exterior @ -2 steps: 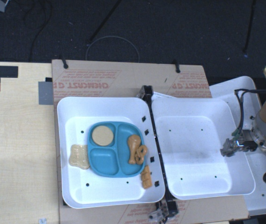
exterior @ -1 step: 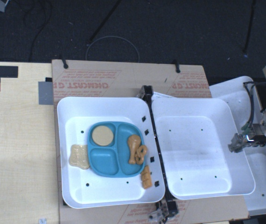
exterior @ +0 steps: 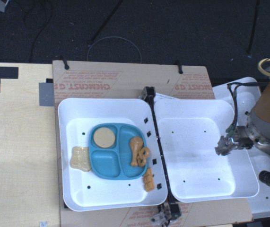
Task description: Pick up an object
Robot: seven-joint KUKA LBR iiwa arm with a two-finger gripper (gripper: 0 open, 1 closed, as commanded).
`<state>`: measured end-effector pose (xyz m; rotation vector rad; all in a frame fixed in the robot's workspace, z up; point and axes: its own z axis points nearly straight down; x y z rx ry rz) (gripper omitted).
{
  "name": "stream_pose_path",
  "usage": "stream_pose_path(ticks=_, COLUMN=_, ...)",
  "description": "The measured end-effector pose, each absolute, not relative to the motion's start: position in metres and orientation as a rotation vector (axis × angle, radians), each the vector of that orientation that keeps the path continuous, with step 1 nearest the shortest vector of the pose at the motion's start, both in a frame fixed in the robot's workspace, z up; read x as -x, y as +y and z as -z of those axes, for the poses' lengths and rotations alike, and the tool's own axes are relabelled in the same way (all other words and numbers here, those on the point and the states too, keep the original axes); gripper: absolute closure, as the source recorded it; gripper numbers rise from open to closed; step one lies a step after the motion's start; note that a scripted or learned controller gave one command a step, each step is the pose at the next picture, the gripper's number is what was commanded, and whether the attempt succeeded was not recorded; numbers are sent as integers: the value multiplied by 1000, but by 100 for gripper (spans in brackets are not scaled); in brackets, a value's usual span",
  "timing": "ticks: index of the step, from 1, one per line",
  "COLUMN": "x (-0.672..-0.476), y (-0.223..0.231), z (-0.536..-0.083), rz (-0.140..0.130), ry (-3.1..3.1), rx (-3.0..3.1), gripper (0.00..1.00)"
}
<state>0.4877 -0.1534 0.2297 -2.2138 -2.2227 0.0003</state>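
Observation:
In the left bin [exterior: 73,112] lies a blue compartment tray [exterior: 107,167]. It holds a round tan disc [exterior: 103,137] and a brown pretzel-like piece [exterior: 138,151]. A pale beige piece [exterior: 80,158] rests against the tray's left edge, and a small brown piece [exterior: 148,179] lies at its lower right corner. My gripper [exterior: 223,147] hangs over the right side of the right bin [exterior: 196,126], far from all of these. Nothing shows between its fingers.
A black divider bar [exterior: 157,148] runs between the two bins. Cardboard [exterior: 130,82] lies under both bins, with a light wooden bench top [exterior: 16,145] to the left. Black cables [exterior: 236,96] loop near the arm at the right.

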Motion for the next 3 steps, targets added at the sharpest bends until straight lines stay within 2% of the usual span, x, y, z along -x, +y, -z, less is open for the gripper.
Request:
stream_pose_path(ticks=2, x=-497, y=-42, z=-237, rz=-1, ry=-2225, rx=2211, gripper=100)
stream_pose_path(ticks=3, x=-491, y=12, z=-234, rz=-3, ry=-2223, rx=2212, gripper=100)
